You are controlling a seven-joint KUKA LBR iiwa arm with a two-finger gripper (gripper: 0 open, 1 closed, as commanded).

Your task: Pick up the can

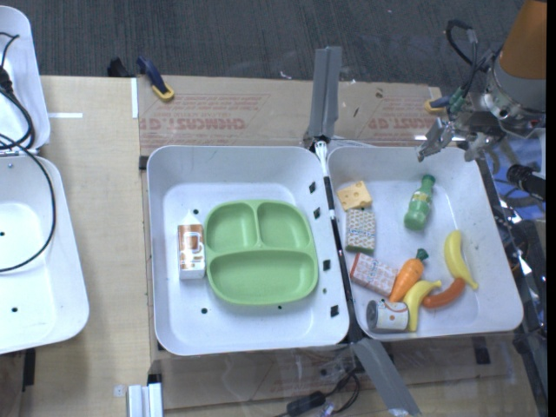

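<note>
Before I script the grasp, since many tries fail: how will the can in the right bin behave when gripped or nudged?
The can lies on its side, so a nudge would probably roll it. A banana touches it on one side and may block that roll. Its round wall looks smooth, so it could slip.

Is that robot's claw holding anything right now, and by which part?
Nothing is held. The claw hangs above the right white bin's far rim, apart from the small silver can lying at the near edge.

Can lies in right bin; pincer hovers above.
</note>
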